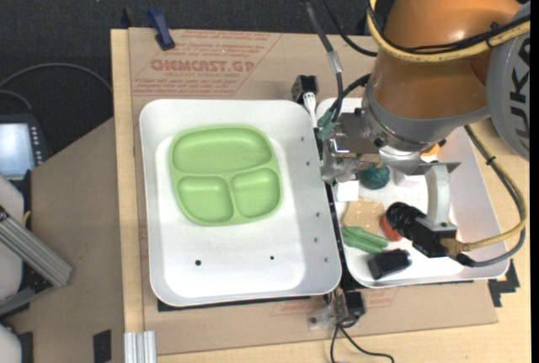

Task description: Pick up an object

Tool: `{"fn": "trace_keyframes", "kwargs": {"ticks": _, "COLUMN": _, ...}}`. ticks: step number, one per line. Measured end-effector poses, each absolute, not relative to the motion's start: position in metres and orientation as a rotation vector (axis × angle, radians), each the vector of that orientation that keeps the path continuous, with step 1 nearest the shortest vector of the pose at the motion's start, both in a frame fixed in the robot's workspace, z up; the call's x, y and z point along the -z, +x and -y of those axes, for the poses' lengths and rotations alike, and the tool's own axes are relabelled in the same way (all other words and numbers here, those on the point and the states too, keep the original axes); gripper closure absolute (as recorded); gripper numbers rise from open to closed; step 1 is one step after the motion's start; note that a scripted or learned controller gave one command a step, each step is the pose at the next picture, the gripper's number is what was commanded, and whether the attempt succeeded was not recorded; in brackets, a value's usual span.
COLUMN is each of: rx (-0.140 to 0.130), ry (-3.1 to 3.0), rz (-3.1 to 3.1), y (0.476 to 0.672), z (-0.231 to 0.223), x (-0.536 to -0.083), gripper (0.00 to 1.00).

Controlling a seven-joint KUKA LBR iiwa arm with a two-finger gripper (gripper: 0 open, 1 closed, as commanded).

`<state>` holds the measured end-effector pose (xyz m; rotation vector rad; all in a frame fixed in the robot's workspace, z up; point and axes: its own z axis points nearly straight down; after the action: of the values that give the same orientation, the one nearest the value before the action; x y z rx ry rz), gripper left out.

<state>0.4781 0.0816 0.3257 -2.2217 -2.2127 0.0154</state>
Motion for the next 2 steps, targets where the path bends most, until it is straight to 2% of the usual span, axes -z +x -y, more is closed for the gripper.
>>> {"fn": "trace_keyframes", "kwargs": {"ticks": 1, "rx": 0.030, "ry": -2.227, "rz": 2.232, "y": 0.480, "z": -0.089, "x": -0.539, "gripper": 1.00}}
{"fn": "trace_keyframes", "kwargs": {"ticks": 2, "rx": -0.009, "ry": -2.224, "rz": 2.213, "y": 0.479, "z": -0.051, "x": -0.477, "gripper": 1.00}}
